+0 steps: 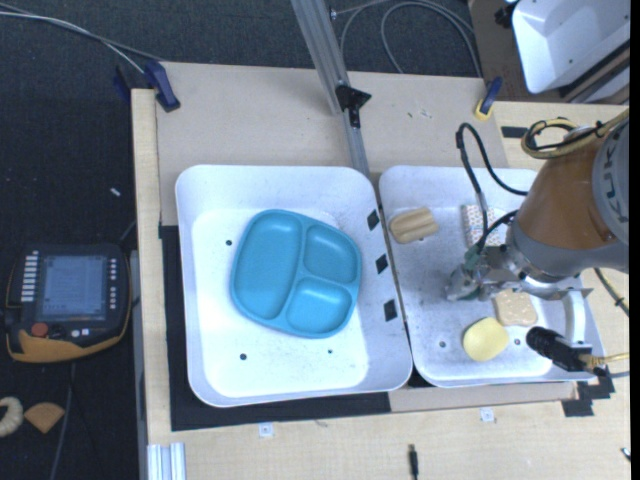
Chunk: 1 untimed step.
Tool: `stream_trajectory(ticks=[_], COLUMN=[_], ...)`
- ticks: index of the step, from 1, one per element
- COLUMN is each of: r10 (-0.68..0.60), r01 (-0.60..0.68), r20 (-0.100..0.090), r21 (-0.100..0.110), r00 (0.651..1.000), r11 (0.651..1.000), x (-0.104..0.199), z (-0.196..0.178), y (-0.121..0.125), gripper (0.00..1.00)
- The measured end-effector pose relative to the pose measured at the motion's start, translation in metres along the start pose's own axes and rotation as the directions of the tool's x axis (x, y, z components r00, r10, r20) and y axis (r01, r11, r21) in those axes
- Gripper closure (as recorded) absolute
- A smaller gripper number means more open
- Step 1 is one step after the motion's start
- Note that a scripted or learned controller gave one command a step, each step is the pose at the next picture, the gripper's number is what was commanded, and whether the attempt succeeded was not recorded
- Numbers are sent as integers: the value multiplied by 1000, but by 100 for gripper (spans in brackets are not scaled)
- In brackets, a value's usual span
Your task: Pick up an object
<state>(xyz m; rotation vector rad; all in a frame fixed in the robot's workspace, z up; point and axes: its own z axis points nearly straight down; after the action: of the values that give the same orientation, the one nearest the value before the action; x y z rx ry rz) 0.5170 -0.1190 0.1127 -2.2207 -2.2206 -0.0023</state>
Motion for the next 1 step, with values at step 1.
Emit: stream_trajectory(ticks=[1], r10=[-2], r01=[2], r20=[2], r21=[-3], r00=[1000], r11=[1000], x=[9], z=[-47], y=[4], gripper=[100])
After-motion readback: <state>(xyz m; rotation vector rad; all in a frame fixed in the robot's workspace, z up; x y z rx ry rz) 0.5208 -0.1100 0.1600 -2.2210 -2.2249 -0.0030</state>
